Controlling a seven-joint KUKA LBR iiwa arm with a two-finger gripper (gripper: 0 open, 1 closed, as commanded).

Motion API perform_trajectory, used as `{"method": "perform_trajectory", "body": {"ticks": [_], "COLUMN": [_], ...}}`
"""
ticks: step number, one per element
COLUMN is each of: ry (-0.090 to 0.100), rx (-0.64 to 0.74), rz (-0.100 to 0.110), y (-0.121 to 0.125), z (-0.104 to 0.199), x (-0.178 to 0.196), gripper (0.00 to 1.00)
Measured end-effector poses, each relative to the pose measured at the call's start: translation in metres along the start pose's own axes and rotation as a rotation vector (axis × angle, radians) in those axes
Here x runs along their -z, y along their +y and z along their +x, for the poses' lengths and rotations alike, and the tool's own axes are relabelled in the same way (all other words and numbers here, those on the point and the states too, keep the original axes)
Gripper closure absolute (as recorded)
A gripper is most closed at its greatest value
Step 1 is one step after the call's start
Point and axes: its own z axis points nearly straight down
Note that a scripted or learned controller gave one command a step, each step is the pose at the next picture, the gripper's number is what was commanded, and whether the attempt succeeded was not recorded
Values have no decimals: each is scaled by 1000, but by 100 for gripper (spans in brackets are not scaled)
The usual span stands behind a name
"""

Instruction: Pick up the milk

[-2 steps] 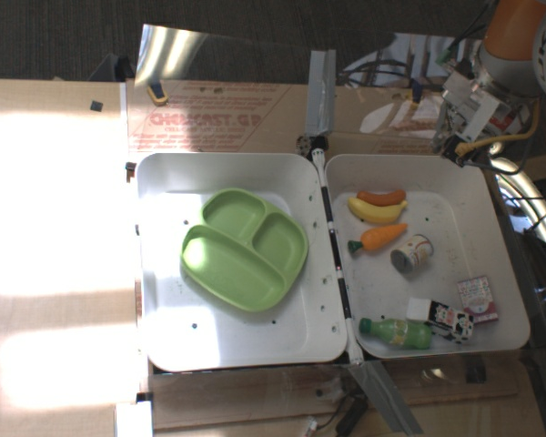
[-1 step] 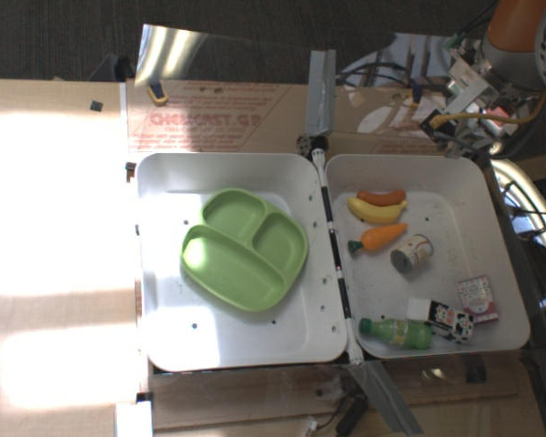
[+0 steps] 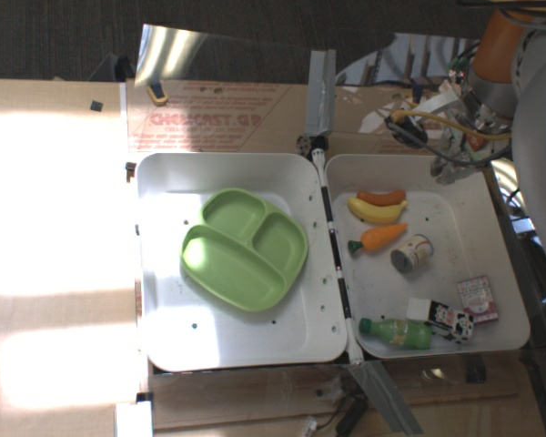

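The milk (image 3: pixel 445 318) is a small white carton with black cow patches. It lies on its side near the front edge of the right bin (image 3: pixel 502 244), between a green bottle (image 3: pixel 399 333) and a pink packet (image 3: pixel 478 299). My gripper (image 3: pixel 449 159) hangs above the far right corner of that bin, below the orange band of the arm, well away from the milk. Cables crowd the wrist and blur its outline.
In the right bin also lie a sausage (image 3: pixel 381 197), a banana (image 3: pixel 377 211), a carrot (image 3: pixel 380 238) and a small can (image 3: pixel 411 253). The left bin (image 3: pixel 164 244) holds a green divided plate (image 3: pixel 246 248). Cardboard and clutter sit behind the bins.
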Motion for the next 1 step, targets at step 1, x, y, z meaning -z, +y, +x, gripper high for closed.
{"method": "perform_trajectory", "body": {"ticks": [1], "ry": [-4], "rx": [5], "rz": [0], "y": [0], "z": [0], "x": [7], "gripper": [100]}}
